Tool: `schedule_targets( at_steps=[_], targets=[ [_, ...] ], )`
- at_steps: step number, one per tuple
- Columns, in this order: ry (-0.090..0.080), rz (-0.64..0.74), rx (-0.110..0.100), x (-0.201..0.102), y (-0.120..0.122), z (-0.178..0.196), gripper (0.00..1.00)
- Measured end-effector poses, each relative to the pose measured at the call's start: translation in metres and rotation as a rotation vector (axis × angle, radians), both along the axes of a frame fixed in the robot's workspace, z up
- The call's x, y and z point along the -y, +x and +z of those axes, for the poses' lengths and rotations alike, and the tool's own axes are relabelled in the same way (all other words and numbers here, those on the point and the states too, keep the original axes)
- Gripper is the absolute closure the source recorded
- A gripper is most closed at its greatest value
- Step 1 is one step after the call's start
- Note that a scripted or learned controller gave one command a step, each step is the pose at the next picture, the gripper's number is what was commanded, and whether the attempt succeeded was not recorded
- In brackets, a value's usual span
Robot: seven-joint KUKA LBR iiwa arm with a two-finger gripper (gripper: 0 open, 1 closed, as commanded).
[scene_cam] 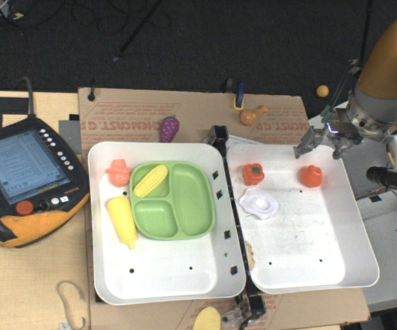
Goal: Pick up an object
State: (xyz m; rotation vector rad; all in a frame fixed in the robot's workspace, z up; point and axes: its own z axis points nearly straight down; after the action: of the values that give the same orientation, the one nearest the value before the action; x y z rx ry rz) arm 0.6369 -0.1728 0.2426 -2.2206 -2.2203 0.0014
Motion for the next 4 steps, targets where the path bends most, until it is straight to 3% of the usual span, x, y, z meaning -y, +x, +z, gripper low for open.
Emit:
schedule_targets(
  at_steps=[3, 4],
  targets=[
    [0.001, 0.004, -0.004, -0.017, 0.009, -0.157, 0.00],
    [0.001, 0.004, 0.001, -0.017, 0.011, -0.143, 1.00]
  ],
)
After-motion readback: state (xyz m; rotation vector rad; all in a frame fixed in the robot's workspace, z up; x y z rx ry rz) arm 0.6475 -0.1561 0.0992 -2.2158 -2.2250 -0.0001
